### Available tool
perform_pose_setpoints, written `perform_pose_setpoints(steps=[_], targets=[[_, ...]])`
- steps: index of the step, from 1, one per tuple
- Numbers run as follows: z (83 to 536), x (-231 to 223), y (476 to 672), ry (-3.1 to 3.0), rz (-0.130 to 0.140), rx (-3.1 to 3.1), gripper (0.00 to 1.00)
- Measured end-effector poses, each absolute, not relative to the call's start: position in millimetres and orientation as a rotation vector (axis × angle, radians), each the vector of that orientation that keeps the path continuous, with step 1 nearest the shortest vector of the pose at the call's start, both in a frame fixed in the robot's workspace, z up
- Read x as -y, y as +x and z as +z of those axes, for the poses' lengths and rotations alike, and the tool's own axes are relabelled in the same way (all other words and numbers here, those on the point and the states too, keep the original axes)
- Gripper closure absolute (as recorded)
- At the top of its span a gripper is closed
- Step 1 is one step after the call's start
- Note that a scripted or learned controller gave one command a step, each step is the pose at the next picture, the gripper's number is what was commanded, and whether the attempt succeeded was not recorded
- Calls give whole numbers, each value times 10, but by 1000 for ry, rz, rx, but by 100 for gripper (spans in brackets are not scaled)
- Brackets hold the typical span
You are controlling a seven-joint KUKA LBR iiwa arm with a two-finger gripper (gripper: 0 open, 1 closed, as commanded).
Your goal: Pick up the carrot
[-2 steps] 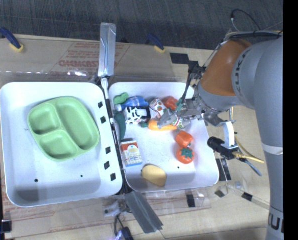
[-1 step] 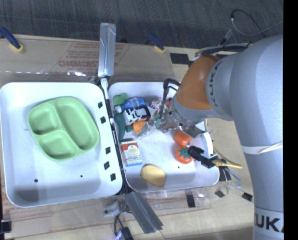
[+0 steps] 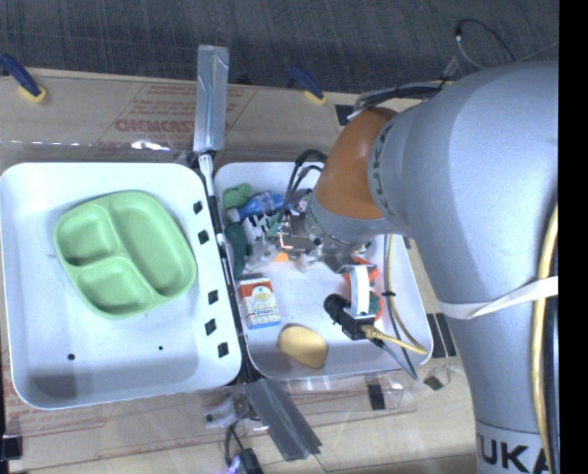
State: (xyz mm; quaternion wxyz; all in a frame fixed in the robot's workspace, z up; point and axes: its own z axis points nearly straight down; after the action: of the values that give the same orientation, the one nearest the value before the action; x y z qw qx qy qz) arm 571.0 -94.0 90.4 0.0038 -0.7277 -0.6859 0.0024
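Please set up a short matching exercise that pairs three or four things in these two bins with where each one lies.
Things:
1. green three-compartment plastic plate
2. small orange-and-white carton
3. pale yellow rounded potato-like item
4. grey arm with an orange band

Places:
A. right bin, near its front edge
B. left bin
C. above the right bin, reaching in from the right
D. right bin, beside the wall shared with the left bin

Pairs: 1-B, 2-D, 3-A, 4-C
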Motion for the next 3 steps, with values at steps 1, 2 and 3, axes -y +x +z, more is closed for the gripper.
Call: perform_pose_setpoints(steps=[1,2,3], targets=[[2011,542,5717,-2384,0,2044,0],[974,1138,5834,-2393,-8,2045,0],[1050,1352,5801,-2661,3,1666,0]])
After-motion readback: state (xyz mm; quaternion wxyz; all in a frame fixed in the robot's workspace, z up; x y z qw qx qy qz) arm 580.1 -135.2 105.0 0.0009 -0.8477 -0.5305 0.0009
